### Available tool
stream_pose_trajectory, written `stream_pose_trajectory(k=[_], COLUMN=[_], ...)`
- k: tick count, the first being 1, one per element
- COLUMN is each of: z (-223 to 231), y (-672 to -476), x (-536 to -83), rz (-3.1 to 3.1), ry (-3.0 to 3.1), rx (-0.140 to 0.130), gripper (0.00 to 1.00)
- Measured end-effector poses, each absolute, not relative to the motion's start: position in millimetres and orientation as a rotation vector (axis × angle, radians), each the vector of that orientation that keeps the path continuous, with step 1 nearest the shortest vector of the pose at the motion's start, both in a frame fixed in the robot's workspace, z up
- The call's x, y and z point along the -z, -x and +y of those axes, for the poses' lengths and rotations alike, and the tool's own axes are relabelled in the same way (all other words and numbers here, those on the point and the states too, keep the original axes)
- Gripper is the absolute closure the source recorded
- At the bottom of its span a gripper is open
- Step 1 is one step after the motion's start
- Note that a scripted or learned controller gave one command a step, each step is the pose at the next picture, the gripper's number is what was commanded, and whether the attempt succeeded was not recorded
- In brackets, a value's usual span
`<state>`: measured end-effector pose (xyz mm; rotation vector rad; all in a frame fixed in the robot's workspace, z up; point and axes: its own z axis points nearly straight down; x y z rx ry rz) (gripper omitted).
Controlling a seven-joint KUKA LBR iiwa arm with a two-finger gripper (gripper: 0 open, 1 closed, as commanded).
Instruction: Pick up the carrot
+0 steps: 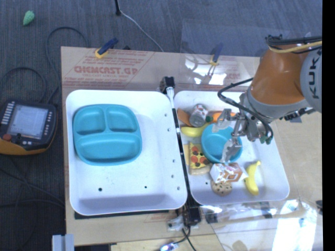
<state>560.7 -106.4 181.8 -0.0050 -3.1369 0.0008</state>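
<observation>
The carrot (184,118), an orange wedge, lies at the far left end of the right bin (272,163), beside a grey can (198,114) that hides part of it. My gripper (229,135) hangs over the blue bowl (214,143) in the middle of that bin, to the right of the carrot and apart from it. Its fingers (230,150) look spread, with nothing held between them.
A yellow banana (191,132) lies just in front of the carrot. Nearer the front are a pizza slice (197,159), a small carton (229,172), a cookie (222,188) and a second banana (253,178). The left bin (104,184) holds a blue divided tray (107,133).
</observation>
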Motion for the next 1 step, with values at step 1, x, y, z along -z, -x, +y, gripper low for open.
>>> stream_pose_trajectory(k=[1], z=[-162.8], y=[-662.7], x=[-107.7], rz=[-3.124], ry=[0.211], rx=[0.004], gripper=[0.00])
